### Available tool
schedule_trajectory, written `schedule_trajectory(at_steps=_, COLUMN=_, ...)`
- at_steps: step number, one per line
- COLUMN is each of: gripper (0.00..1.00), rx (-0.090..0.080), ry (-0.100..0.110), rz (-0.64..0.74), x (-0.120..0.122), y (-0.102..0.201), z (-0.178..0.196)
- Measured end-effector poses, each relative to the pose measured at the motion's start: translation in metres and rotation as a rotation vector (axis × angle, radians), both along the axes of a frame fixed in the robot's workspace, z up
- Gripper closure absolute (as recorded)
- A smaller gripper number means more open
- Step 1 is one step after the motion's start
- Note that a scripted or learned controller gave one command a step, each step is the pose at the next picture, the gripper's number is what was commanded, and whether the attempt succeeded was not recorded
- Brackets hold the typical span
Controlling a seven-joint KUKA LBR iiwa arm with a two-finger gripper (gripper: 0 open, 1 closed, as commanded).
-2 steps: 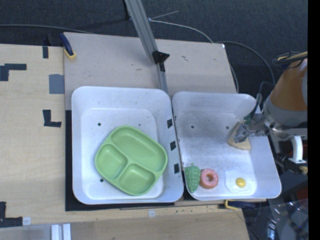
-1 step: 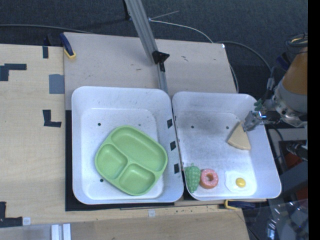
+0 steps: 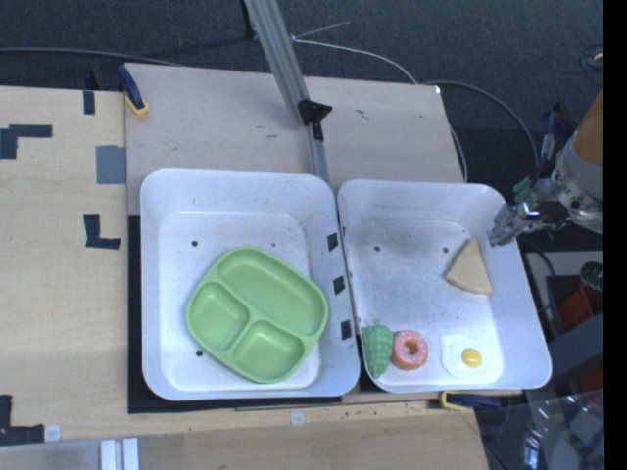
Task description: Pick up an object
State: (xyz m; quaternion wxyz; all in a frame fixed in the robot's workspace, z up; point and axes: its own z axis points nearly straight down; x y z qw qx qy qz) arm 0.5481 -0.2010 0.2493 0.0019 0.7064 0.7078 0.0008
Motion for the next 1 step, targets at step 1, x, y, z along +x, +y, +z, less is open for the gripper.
schedule_trajectory(at_steps=1, gripper=1.0, rx=0.001, ry=0.002, rz=0.0, x=0.0009, y=0.0004, z=0.0278)
